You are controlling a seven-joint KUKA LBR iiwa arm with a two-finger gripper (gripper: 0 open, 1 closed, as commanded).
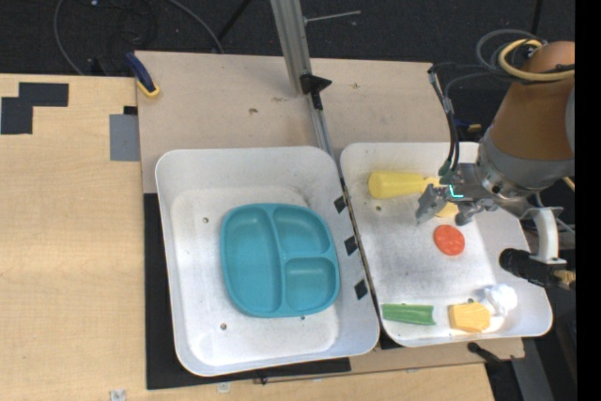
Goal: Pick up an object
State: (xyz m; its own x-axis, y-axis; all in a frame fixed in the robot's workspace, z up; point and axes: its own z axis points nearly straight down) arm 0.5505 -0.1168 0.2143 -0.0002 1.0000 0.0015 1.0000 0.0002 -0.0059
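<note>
Near edge of the right bin (540, 326): a green block (408, 315) lying flat, long axis left to right, and just beside it toward the arm a yellow block (470, 318) touching a small white object (498, 300). Left bin (178, 202): a teal divided plate (279, 258), lying flat near the bin's middle.

Middle of the right bin: a red disc-shaped piece (450, 241), flat on the bin floor, with no long axis to speak of. Directly beyond it hangs the gripper (447, 206), its two dark fingers spread part-way, with nothing visible between them. A small yellowish piece lies under the fingers, too hidden to name.

Further back: a yellow elongated object (399, 184), long axis roughly left to right, its rounded thick end toward the left bin and its narrower end reaching toward the gripper. Whether the fingers touch that end cannot be told.

Far part: bare wooden surface (225, 103), an upright metal post (289, 23).

Step in hand, as a judgement: the approach, with no object yet grasped. The yellow elongated object and the red disc are the nearest candidates. The next move would call for centring the fingers across the yellow object's short width, square to its long axis, then descending and closing; a grip at the very tip risks a slip.
</note>
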